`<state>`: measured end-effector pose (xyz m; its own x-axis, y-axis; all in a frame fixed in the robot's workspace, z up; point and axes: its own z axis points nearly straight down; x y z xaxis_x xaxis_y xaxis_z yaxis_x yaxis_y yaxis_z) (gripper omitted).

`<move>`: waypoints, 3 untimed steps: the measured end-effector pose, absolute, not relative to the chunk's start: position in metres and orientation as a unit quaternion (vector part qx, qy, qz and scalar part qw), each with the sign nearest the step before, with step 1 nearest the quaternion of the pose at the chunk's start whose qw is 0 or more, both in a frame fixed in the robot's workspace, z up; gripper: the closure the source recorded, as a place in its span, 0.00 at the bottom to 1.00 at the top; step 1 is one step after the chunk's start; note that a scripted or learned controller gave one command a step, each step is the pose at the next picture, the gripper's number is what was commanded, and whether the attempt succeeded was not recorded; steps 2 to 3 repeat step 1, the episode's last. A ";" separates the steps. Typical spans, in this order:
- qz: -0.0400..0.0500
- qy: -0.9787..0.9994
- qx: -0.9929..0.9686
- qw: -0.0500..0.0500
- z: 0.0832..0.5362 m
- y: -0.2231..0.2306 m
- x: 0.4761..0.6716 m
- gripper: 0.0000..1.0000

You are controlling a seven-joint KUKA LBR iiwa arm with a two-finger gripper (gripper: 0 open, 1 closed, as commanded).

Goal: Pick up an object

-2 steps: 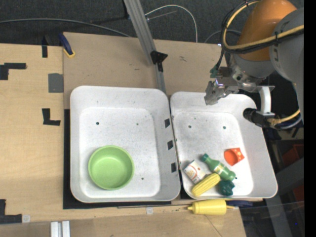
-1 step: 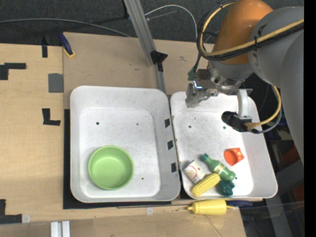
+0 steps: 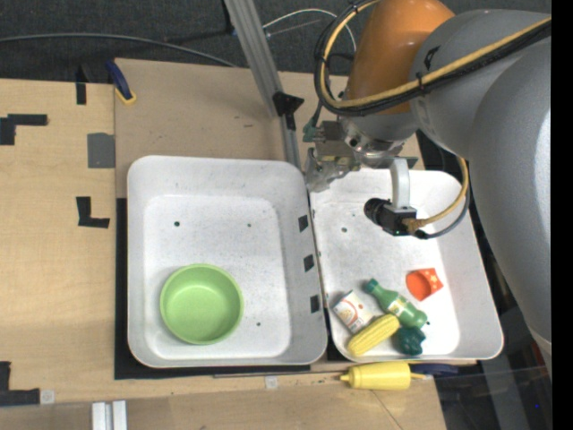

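My gripper hangs over the back left corner of the right bin, close to the wall between the two bins. Nothing shows held under it. The loose objects lie at the right bin's front: a small white and red can, a green bottle, a yellow corn cob, a dark green piece and an orange-red piece. A green bowl sits in the front left of the left bin. All of these are well in front of the gripper.
A yellow bottle lies on the bench just outside the right bin's front rim. A grey metal pole slants up behind the bins. A black cylinder on a cable hangs from the arm over the right bin's middle.
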<state>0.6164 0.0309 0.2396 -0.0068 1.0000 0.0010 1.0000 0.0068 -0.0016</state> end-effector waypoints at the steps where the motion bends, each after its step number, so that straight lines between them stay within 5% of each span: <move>1: 0.001 -0.709 -0.705 0.001 0.233 0.074 0.612 1.00; 3: 0.001 -0.709 -0.705 0.001 0.233 0.074 0.612 1.00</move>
